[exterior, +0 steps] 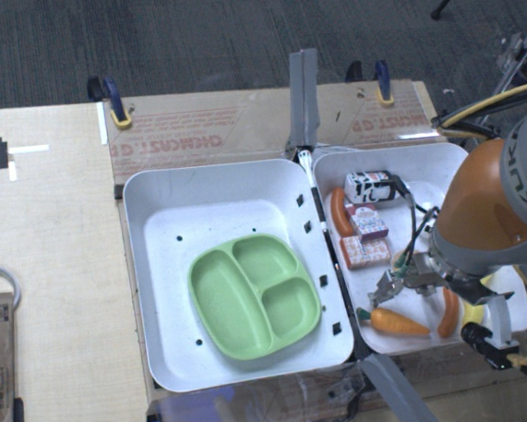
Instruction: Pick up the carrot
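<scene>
A: Nearest the camera in the one view from above is the lower rim of the right bin [388, 351], and just inside it lies the carrot [399, 323] — orange, on its side, its green end toward the divider between the two bins.

B: And the arm?

A: The arm [490, 202] reaches in from the right, its orange band bulking over the same bin. The hand [396, 283] hangs just above the carrot, a little toward the far side of it. Its metal tips look spread, with nothing between them, so it reads as open and holding nothing.

B: What else shares that bin?

A: A second orange piece [449, 311] stands close to the right of the carrot, a sausage-like piece [340, 212] lies along the divider, two small red-and-white packets [365, 237] sit beside it, and a dark can [370, 186] lies at the far end. The left bin [157, 262] carries a green divided plate [255, 294].

B: So which step is this?

A: It looks like the approach — the grasp itself is not yet made. The next move would call for a short shift toward the near rim, a drop so the tips straddle the carrot across its width, then closing. The neighbouring orange piece leaves little room on that side.
</scene>
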